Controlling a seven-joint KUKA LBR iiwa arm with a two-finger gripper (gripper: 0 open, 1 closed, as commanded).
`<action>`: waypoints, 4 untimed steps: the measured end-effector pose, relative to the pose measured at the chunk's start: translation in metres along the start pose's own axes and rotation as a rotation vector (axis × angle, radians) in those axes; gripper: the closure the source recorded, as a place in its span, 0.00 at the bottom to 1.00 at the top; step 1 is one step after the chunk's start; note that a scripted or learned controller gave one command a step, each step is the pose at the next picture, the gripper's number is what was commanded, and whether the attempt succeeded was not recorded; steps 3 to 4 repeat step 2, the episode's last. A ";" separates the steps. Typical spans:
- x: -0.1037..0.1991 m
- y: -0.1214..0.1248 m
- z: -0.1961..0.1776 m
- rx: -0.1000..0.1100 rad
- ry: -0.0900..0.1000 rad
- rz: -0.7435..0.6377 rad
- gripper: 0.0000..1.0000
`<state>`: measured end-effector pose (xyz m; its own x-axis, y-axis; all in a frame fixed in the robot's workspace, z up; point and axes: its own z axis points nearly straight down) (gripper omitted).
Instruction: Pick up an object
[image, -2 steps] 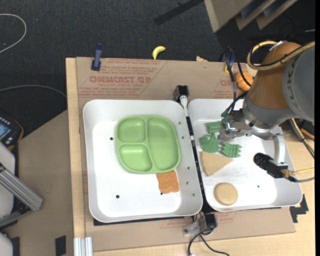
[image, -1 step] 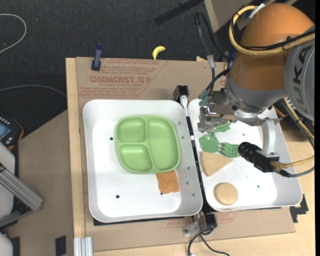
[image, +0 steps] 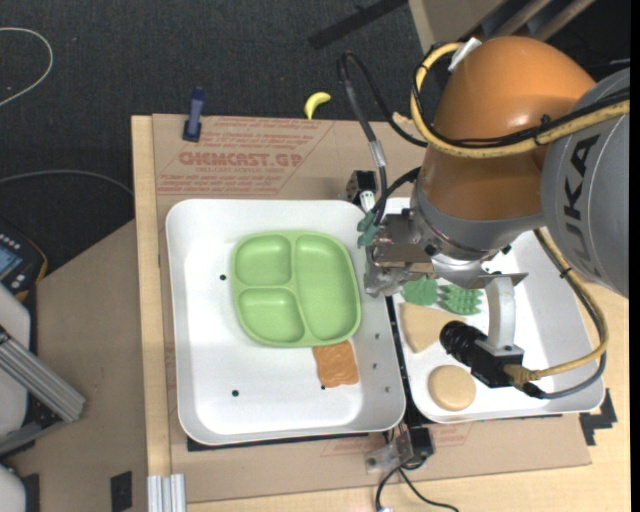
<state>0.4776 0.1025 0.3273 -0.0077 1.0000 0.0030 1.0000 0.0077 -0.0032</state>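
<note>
Overhead camera: the grey arm, with its orange band (image: 500, 110), comes in from three o'clock and looms over the right bin (image: 565, 300), hiding the bin's upper half. The tool (image: 398, 262) sits low at the seam between the two bins, at about nine o'clock of the right bin. Open or closed? I cannot tell, because the wrist covers it, and I cannot tell whether it has hold of anything either.

Just at four o'clock of the tool lies a green toothed piece (image: 450, 296), partly under the arm. A tan wedge (image: 422, 328) lies beside it toward six o'clock. Further down is a round tan disc (image: 450, 387), near the bin's lower edge.

In the left bin (image: 190, 300), a green divided plate (image: 296, 288) lies flat in the middle, its right rim close to the tool. At the plate's five o'clock, right by its rim, lies an orange-brown slice (image: 338, 364).

On the surface (image: 150, 420) at twelve o'clock there is a cardboard sheet with red lettering (image: 240, 155). A blue clip (image: 194, 113) sits on its upper edge, and a small yellow curved thing (image: 317, 101) lies just beyond.
</note>
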 end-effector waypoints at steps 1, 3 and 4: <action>-0.006 0.002 -0.117 -0.019 0.001 0.006 1.00; -0.111 0.089 -0.077 -0.007 -0.008 0.018 1.00; -0.111 0.089 -0.077 -0.007 -0.008 0.018 1.00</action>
